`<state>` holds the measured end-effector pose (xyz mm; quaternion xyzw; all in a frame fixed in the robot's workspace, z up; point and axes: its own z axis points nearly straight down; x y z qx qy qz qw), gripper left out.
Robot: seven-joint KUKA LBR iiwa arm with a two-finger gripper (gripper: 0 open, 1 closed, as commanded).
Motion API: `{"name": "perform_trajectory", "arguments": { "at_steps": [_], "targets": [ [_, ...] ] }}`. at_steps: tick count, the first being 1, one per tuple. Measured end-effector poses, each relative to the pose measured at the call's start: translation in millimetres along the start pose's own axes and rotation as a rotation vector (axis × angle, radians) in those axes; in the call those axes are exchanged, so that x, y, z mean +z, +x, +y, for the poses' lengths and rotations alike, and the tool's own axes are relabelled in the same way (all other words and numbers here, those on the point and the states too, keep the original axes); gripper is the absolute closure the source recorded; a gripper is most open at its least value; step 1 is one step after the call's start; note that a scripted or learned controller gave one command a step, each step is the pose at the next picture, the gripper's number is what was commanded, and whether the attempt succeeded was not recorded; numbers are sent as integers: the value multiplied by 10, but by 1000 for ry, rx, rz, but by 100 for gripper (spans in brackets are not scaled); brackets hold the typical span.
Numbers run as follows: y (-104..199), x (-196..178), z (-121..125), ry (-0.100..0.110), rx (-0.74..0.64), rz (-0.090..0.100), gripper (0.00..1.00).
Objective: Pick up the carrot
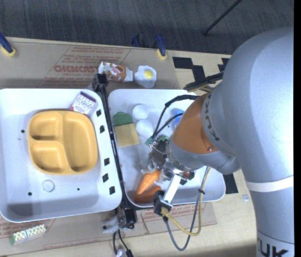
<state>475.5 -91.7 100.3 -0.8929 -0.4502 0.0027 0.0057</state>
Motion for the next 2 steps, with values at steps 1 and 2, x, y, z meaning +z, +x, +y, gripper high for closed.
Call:
{"name": "perform_trajectory", "arguments": {
  "at_steps": [1,2],
  "targets": [
    [-275,-474,204,-7,192,1,100],
    [-72,95,53,-6,220,0,100]
  ]
}}
